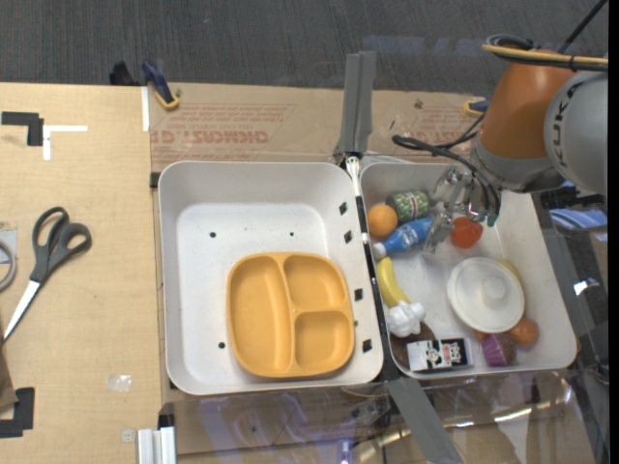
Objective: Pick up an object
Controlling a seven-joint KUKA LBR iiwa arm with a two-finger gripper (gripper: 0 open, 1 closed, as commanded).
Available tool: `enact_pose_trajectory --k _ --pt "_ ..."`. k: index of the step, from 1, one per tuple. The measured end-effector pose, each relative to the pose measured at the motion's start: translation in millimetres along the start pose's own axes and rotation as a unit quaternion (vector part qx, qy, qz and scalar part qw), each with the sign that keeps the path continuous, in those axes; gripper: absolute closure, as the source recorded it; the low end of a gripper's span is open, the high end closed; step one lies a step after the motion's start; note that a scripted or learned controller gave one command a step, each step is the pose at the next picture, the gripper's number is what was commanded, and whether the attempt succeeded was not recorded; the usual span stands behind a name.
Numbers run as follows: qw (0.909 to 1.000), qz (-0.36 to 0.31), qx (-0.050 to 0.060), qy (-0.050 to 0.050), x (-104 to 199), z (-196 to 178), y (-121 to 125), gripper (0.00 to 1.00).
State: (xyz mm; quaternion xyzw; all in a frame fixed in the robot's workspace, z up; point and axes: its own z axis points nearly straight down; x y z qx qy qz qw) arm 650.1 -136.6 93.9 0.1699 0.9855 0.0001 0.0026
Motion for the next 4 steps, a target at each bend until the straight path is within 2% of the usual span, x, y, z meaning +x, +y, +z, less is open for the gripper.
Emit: enact_pose_trajectory --k 1,2,3,4 --pt "0.9973 0.072 0.007 -0.01 32.5 -4.6 17.3 0.0" --pt "0.9849 0.173 0.005 -0.004 47.7 -0.4 15.7 0.0" --pt "0.9777 0.21 0.002 0.002 50.8 2.3 0.1 0.0" --pt "0.9592 0.282 0.01 0.009 12.7 1.5 32.8 0.0"
